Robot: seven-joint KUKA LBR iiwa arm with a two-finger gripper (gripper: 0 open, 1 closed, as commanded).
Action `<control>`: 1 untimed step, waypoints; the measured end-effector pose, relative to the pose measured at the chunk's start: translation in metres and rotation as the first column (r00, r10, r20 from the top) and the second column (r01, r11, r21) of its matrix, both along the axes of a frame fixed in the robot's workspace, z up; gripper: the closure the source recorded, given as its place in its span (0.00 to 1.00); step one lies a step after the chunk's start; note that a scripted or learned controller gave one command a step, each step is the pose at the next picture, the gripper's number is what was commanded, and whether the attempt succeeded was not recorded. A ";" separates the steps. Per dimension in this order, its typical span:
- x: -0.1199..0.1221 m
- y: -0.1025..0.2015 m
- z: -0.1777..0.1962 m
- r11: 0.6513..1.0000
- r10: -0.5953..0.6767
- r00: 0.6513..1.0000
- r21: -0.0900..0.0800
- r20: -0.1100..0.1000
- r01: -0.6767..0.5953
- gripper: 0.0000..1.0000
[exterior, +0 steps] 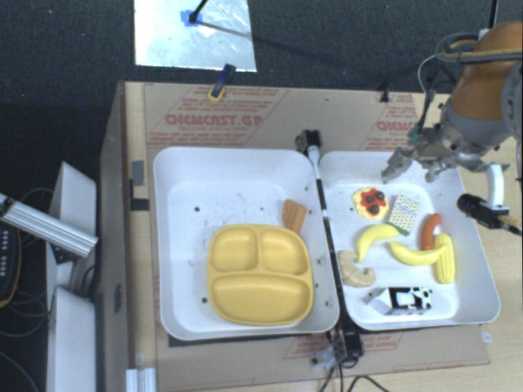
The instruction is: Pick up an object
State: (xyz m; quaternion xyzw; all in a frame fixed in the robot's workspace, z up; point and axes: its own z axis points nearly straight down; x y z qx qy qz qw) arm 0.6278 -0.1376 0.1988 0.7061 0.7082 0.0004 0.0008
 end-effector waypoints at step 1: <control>0.006 0.017 -0.103 1.000 0.002 1.000 0.000 0.002 -0.002 0.00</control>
